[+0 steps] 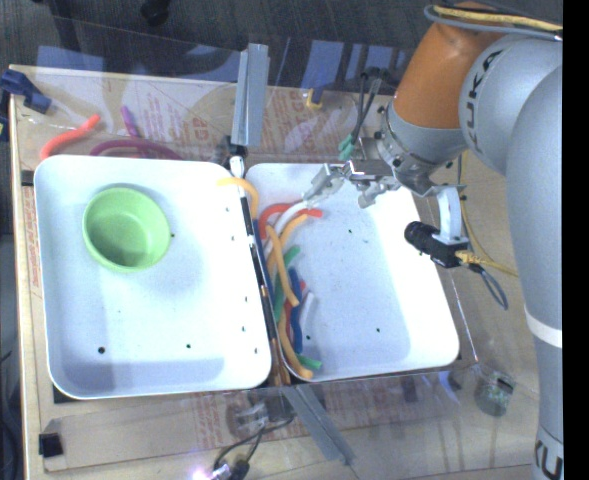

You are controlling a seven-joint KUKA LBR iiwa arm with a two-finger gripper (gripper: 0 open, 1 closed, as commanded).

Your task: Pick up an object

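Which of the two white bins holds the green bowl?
The left bin, farther from the arm. The green bowl sits in its upper left part; the right bin holds coloured strips along its left wall.

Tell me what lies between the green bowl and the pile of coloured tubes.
In the camera view, bare white floor of the left bin runs from the green bowl to the two bins' meeting rims; the coloured tubes lie just beyond, in the right bin.

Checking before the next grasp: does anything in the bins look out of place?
Yes. The colored sticks lie jumbled against the right bin's left wall, and a yellow one crosses onto the left bin's rim.
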